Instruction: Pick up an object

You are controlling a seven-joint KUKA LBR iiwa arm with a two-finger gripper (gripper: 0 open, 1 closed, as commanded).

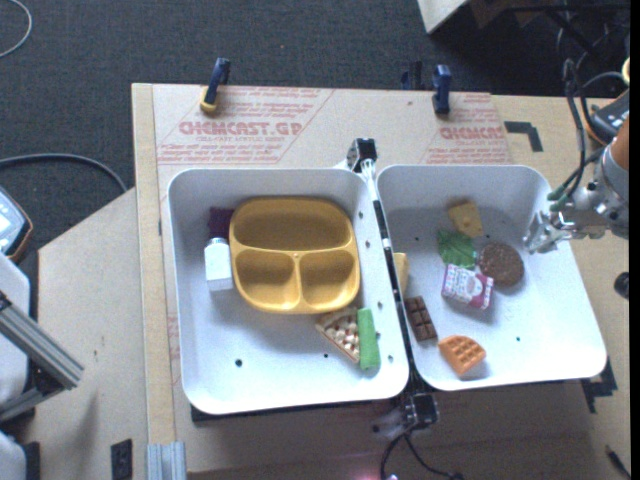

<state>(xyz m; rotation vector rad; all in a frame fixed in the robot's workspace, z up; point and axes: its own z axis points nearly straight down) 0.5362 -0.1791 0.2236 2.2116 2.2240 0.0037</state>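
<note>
Start at the near edge of the right bin (pixel 560 358): you have an orange waffle (pixel 462 354) at about 7 o'clock of that bin, with a small brown chocolate bar (pixel 419 319) just beyond it against the divider wall. Farther in, near the middle, a pink and white carton (pixel 467 287) lies tilted, with a green leafy piece (pixel 457 247) at its 12 o'clock and a round brown patty (pixel 501 265) at its 2 o'clock, both close to it. A yellow cheese wedge (pixel 464 216) sits farther back still. The gripper (pixel 544 232) hangs at the bin's 3 o'clock rim, just right of the patty, and you can see nothing between its fingers; from this angle the claw is small and blurred, so you cannot tell how wide it stands, and it looks to be clear of the patty, though that is hard to judge. In the left bin (pixel 190 298), nearest you, a green stick (pixel 367 338) lies beside a wedge with pale round bits (pixel 342 333) at 5 o'clock. Beyond them the yellow divided plate (pixel 294 253) takes the centre, with a small white bottle (pixel 218 264) at its 9 o'clock and a dark purple piece (pixel 220 218) just behind that.
</note>
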